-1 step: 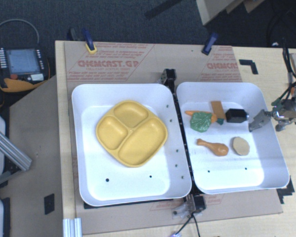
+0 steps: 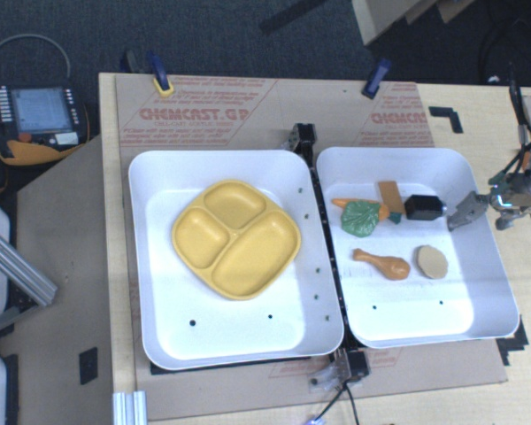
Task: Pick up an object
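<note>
The jaws (image 2: 467, 211) hang at the right bin's (image 2: 442, 321) right edge; whether they are open or closed, I cannot tell. The left bin (image 2: 159, 317) holds a yellow divided plate (image 2: 237, 239). A black block (image 2: 423, 207) lies just left of the jaws, near a green toy (image 2: 360, 219).

Two white bins on a tan bench sheet printed in faded red.

Left bin (image 2: 150, 264) holds a yellow divided plate (image 2: 236, 237). In the right bin (image 2: 478, 308), around a green leafy piece (image 2: 361, 218): an orange carrot (image 2: 347, 204), a brown block (image 2: 390, 197), a black block (image 2: 423, 207), a tan drumstick (image 2: 382, 262), a beige disc (image 2: 432, 261).
</note>
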`<state>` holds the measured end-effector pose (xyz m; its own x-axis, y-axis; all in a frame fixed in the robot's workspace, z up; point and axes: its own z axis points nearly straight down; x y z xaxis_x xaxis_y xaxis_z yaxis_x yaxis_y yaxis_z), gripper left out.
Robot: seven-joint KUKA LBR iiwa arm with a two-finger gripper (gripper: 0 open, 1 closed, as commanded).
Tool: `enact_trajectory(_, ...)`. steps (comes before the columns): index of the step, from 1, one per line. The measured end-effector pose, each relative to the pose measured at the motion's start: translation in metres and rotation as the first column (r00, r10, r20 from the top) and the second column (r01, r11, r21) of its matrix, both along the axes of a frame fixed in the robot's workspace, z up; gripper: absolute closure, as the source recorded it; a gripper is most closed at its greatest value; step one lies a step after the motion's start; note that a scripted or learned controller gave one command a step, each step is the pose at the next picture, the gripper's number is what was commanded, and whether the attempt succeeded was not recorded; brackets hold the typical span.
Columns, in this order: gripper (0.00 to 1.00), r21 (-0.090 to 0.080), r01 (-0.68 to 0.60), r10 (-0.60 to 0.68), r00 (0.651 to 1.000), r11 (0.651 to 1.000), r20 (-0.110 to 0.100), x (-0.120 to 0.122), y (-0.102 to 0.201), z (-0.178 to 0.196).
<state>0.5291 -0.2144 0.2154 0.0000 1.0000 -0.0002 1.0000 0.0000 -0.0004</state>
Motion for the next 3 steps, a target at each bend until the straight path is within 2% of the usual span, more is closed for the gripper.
enact_trajectory(2, 0.0, 0.003, 0.0, 0.0, 1.0, 1.0, -0.006, 0.015, -0.001, -0.101)
enact_trajectory(3, 0.0, 0.005, -0.001, 0.001, 1.0, 1.0, -0.004, 0.014, 0.001, -0.133)
